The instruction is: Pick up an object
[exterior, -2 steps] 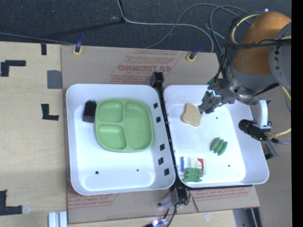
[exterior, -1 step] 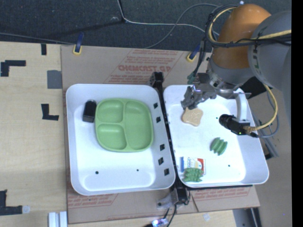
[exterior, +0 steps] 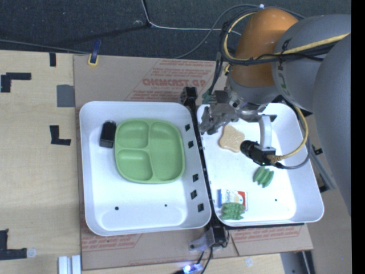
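Observation:
My gripper hangs over the far left corner of the right bin, under the orange wrist band. A tan bread-slice toy lies just right of and below it, touching or nearly touching the fingers. A green pea-pod toy lies mid-right in that bin. Near the front edge sit a small printed packet and a green leafy toy. In the left bin rests a green divided plate with a small black block at its left.
A black divider with clips runs between the two bins. Cables loop from the wrist over the right bin's far half. The bulky grey arm covers the upper right. Cardboard surrounds the bins.

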{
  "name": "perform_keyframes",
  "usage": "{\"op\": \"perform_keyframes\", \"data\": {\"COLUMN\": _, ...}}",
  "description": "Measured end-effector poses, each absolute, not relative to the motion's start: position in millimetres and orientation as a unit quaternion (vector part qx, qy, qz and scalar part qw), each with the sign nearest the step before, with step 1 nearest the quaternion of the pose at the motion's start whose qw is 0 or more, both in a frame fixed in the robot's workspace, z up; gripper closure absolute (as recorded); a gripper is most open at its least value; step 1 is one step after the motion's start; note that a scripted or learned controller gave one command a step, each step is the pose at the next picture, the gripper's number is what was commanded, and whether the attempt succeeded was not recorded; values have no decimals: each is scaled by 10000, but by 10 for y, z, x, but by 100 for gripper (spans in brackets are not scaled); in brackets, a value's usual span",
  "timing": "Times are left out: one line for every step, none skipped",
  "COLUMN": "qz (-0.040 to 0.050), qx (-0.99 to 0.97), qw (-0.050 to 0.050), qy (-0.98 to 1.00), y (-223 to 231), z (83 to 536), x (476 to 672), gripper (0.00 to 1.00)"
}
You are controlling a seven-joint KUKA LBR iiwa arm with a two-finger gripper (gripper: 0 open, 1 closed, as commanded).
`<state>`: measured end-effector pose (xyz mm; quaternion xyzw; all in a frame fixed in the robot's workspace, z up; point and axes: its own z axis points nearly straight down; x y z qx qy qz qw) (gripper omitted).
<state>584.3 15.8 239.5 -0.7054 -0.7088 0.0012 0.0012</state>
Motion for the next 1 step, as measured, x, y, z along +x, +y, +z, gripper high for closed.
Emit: {"op": "perform_keyframes", "data": {"qz": -1, "qx": -7048, "qw": 8, "qy": -7094, "y": 659, "z": 2442, "x": 5944, "gripper": 100}}
